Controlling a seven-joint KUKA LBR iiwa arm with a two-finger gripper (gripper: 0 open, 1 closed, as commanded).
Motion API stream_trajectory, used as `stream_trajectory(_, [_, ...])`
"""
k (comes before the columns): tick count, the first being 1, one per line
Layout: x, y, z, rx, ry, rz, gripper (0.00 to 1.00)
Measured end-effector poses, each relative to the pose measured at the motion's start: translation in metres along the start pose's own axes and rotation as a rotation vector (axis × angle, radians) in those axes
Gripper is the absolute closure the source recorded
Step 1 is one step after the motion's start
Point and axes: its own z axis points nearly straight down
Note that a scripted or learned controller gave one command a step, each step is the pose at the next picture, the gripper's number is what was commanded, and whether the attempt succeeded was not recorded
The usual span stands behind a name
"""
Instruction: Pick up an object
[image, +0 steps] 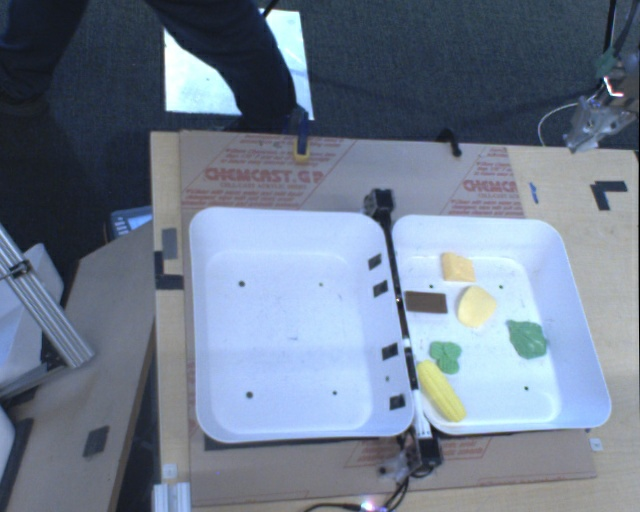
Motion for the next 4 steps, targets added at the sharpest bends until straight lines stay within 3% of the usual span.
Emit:
stream_trajectory(2, [-0.039,-0.008,-0.021,0.002,0.001,0.003,1.00])
stream_trajectory(4, [-0.038,-0.001,-0.046,0.002,0.001,-0.002,1.00])
